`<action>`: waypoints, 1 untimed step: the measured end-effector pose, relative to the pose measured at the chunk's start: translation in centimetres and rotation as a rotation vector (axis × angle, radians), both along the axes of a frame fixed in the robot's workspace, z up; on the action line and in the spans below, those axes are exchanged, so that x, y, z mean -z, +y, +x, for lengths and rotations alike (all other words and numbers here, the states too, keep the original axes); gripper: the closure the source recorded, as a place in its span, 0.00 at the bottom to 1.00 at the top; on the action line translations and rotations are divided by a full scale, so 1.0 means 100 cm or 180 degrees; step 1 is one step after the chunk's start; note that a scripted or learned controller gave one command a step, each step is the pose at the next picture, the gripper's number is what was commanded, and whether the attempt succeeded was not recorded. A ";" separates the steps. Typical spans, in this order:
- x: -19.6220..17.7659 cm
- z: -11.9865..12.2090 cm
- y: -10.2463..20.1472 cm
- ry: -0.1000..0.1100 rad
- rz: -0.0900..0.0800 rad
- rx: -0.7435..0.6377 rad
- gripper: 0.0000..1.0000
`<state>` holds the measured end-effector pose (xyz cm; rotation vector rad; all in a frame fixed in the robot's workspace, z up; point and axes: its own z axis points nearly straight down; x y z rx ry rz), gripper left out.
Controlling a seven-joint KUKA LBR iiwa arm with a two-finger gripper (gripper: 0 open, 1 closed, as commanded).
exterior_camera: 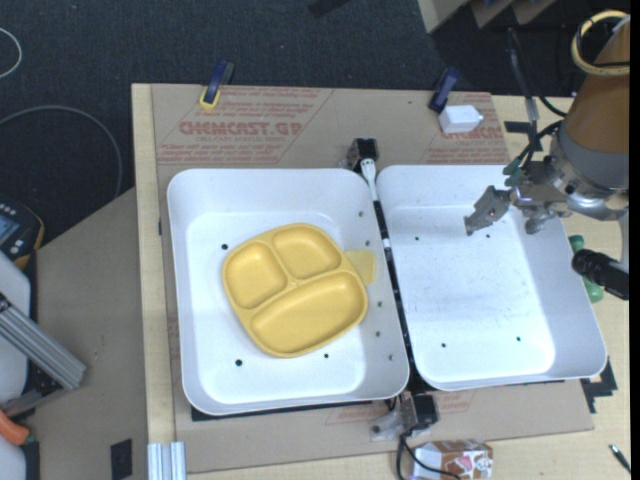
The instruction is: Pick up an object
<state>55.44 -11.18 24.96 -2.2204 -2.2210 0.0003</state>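
So the thing to grab here is a yellow divided plate (294,290), three compartments, lying flat in the left bin (190,268). It sits a bit toward that bin's right half, and its right rim is close to the wall shared with the other bin. A small yellowish scrap (362,264) pokes out from under the plate's right edge.

Working out from the plate: there's bare white floor all around it inside the bin, most of it up top and on the left, less along the bottom. A few small dark dots mark the bin floor near the plate.

Right of the plate, past the black strip between the bins, is the right bin (480,318). Its floor is bare white with faint speckles.

The gripper (505,211) hangs over the upper right part of that right bin, well apart from the plate. Its fingers look spread, with nothing between them.

Both bins rest on a brown cardboard sheet (300,123) with red printing above the plate. Clamps sit at its top edge, and dark carpet lies beyond.
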 end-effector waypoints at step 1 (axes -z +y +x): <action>-0.129 -0.051 0.072 -0.0049 0.0005 -0.0030 0.00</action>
